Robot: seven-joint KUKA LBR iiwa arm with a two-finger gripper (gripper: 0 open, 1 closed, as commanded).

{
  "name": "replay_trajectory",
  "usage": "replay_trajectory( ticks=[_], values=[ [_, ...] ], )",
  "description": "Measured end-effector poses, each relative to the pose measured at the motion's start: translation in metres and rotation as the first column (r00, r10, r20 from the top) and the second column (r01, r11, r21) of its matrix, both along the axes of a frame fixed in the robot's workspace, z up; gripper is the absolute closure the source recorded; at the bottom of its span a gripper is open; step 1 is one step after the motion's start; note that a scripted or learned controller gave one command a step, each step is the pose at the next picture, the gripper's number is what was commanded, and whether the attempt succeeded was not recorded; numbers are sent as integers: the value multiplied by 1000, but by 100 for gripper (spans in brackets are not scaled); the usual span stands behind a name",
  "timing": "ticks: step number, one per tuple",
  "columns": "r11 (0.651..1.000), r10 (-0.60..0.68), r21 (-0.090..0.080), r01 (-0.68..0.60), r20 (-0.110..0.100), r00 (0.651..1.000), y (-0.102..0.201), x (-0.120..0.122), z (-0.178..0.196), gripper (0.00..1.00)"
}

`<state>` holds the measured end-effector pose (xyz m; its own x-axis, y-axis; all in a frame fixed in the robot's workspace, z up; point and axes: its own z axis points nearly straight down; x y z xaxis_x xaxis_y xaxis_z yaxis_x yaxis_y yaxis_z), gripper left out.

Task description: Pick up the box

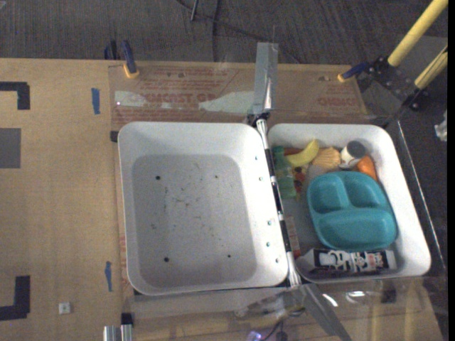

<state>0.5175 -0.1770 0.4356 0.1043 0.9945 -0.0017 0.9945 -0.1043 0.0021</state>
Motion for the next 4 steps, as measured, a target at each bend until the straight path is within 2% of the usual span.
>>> replay_trajectory(
  ticks=[1, 2, 3, 4],
  values=[
    [1000, 0, 0, 0, 0, 1000, 0, 0, 0, 0],
    [1000, 2, -3, -2, 4, 1000, 1, 1, 11, 100],
    [1000, 6, -7, -6, 8, 1000, 2, 3, 22, 100],
    [1000, -23, 0, 23, -1, 1000, 20, 35, 0, 100]
  ],
)
